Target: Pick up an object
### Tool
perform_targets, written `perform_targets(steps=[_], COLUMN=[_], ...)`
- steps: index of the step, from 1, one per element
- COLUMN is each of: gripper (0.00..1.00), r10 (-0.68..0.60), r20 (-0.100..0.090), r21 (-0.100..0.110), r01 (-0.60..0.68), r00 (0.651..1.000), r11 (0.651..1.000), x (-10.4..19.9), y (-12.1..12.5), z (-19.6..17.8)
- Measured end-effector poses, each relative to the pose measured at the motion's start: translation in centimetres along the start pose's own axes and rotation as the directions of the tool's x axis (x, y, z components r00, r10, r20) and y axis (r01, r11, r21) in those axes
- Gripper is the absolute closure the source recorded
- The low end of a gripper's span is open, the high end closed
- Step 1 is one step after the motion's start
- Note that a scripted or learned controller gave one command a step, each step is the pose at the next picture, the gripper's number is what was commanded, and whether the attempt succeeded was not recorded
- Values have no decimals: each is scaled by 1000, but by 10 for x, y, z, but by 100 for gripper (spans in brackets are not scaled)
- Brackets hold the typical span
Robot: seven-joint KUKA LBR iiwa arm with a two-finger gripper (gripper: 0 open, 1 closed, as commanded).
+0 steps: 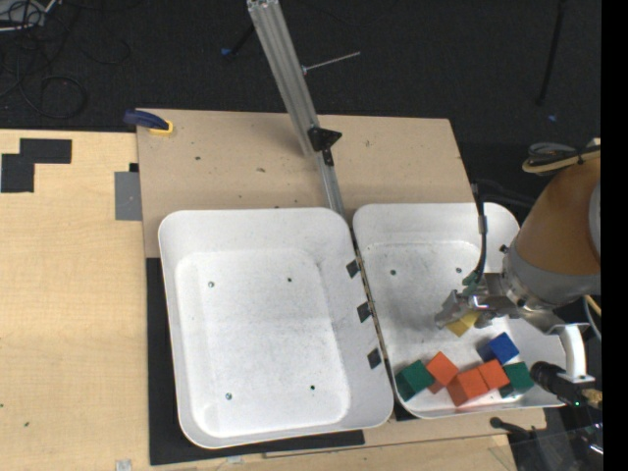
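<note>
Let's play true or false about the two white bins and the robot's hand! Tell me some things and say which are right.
1. The blocks sit in the right bin. True.
2. The blue block lies in the left bin. False: it is in the right bin, near the other blocks.
3. The hand is over the right bin. True.
4. All the blocks are red. False: there are orange blocks, green blocks, the blue one and a yellow block.
5. The yellow block is right by the hand. True.
</note>
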State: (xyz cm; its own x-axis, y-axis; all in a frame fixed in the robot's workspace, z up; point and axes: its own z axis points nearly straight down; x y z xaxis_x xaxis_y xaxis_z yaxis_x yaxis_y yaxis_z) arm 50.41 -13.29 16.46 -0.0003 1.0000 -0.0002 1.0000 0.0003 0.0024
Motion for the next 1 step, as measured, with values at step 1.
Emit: perform_targets(steps=[1], gripper=[100], r10=[0], r20=[0], r21=[1], r01=[0], r00=[1000], r11=[1000], x=[-1], y=[1], z=[-44])
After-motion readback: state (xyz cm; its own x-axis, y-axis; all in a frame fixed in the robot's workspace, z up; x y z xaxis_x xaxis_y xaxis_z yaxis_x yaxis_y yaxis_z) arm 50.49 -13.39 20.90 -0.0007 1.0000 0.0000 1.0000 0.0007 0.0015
